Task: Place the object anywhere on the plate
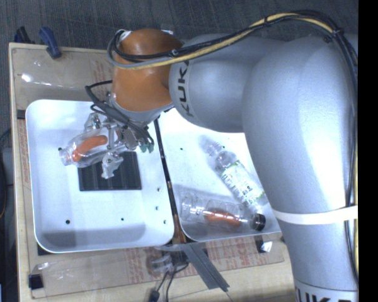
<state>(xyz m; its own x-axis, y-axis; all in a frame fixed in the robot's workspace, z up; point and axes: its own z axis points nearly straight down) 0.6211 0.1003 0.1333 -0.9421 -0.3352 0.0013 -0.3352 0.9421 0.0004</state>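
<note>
Here the task's thing is a clear plastic bottle [83, 148] with an orange piece inside it, lying tilted in the left bin [44, 187]. It sits at the upper left corner of the dark square plate [123, 180], with most of its length hanging off the plate's left edge toward the bin floor. Whether it rests on the plate or is lifted just above it cannot be told from this angle.

The gripper [111, 148] is right at the bottle's right end, over the plate's upper edge. Its fingers appear to be clamped on the bottle, one pale fingertip pointing down onto the dark plate beside it, though the clear plastic and metal parts blur together there. Above it rises the orange band [142, 68] of the wrist, and the big grey arm [271, 106] sweeps in from the right, covering much of the right bin [189, 140].

In the right bin lie two more clear bottles: one with a pale label [234, 173], slanting down to the right, and below it one with an orange piece inside and a dark cap [220, 216], lying near the bin's lower edge. A blue clamp [49, 43] grips the bench's upper left corner.
</note>
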